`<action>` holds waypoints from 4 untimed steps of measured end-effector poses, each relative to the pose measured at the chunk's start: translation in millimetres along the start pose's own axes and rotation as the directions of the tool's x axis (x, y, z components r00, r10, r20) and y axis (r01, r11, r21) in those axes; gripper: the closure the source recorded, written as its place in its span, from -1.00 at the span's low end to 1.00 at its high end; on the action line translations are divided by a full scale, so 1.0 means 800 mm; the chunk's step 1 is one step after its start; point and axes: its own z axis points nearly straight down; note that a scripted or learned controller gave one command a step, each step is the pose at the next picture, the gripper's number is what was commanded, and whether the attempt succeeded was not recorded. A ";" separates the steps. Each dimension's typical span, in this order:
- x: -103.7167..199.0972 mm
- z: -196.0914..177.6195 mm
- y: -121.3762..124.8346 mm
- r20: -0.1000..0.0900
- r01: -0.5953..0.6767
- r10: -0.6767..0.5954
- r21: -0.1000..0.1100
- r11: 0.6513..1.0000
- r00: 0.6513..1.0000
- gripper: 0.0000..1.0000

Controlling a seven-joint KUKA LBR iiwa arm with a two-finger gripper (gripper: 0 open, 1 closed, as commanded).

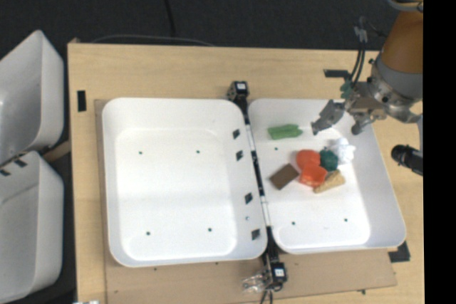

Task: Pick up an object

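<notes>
In the right bin (385, 224), we find a green block (284, 131) near the far edge, long axis left to right; the brown, orange and teal cluster lies mid-bin. Our pincer (342, 119) hovers spread wide and empty, just right of the block.

Pale wooden surface (164, 71) spans frame centre. Two shallow white bins directly on it, touching edge to edge: left bin (171, 249) centre-left, right bin (377, 221) centre-right. Black clips along shared edge.
</notes>
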 end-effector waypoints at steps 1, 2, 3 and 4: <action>0.041 0.183 -0.093 -0.006 -0.001 0.001 0.020 1.000 1.000 -1.00; 0.042 0.216 0.013 0.001 0.004 -0.004 -0.008 1.000 1.000 -1.00; 0.055 0.215 0.098 0.000 0.003 -0.003 -0.006 1.000 1.000 -1.00; 0.051 0.200 0.096 0.003 0.003 -0.003 -0.005 1.000 1.000 1.00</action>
